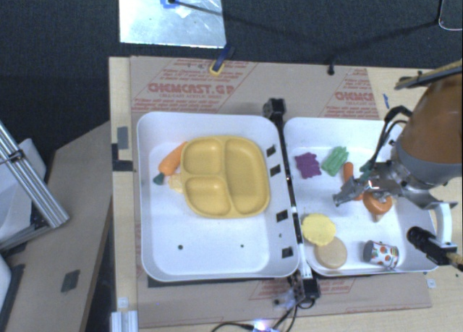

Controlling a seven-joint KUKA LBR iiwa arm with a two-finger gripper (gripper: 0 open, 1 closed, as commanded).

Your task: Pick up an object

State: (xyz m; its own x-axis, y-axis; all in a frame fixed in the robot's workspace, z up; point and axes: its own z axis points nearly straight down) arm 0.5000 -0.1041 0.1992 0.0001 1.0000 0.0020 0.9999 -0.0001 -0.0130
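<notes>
My gripper (pixel 347 194) hangs over the middle of the right bin (pixel 419 268), reaching in from the right under the grey and orange arm. Just behind it lie a purple toy (pixel 307 165), a green toy (pixel 335 160) and a small orange piece (pixel 348 171). An orange object (pixel 378 206) sits directly to its right, partly hidden by the wrist. In front of the gripper are a yellow round piece (pixel 318 228), a tan disc (pixel 331 254) and a small patterned cup (pixel 381 253) on its side.
The left bin (pixel 210 262) holds a yellow divided plate (pixel 221 176) with a toy carrot (pixel 171 158) against its left rim. A black divider (pixel 286 179) runs between the bins. A metal sheet (pixel 172 5) lies beyond the bench.
</notes>
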